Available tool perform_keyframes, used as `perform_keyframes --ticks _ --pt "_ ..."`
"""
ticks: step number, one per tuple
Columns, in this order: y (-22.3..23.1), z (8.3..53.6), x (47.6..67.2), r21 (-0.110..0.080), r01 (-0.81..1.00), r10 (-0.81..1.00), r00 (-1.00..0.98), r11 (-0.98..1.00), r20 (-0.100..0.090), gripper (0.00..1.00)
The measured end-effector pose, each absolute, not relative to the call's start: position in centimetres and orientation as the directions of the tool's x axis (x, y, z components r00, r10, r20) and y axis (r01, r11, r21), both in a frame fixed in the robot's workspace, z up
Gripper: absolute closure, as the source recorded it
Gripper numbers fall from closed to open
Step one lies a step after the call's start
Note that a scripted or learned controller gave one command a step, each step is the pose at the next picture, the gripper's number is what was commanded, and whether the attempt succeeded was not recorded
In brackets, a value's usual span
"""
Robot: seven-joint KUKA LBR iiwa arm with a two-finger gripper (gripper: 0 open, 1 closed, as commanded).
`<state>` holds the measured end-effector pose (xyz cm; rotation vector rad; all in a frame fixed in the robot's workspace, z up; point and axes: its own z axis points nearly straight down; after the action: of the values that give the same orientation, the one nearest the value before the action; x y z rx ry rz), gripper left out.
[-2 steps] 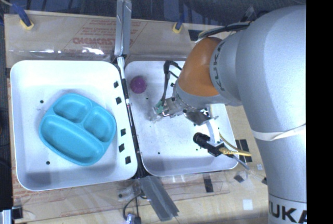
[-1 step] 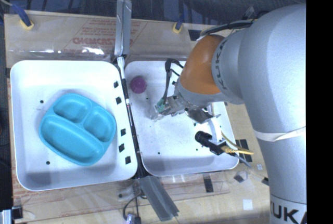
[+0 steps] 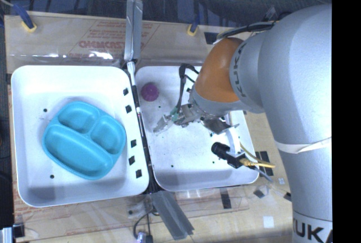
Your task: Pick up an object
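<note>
Round purple ball (image 3: pixel 149 91) lies near tool (image 3: pixel 164 122).

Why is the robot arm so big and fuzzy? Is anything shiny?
Camera view: the arm sits closest to the lens, so it looks huge and soft-edged; the blue plate is sharper, with a faint shadow under its lower edge; the left bin is evenly lit, without glare.

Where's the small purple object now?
In the camera view, the purple object sits in the right-hand bin, at its far left corner, just beyond the gripper and apart from it.
</note>
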<state>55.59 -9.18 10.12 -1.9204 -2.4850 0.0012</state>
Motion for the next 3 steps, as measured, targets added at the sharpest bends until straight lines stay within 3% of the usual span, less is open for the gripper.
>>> perform_keyframes --ticks 1,2,3 --pt "-11.2 9.2 62.6 -0.002 0.984 0.984 -0.181 0.181 0.0 0.0" --pt "-12.0 9.1 51.9 -0.004 0.974 0.974 -0.226 0.226 0.002 0.0" --pt "-12.3 9.2 59.9 -0.001 0.973 0.973 -0.23 0.23 0.001 0.0"
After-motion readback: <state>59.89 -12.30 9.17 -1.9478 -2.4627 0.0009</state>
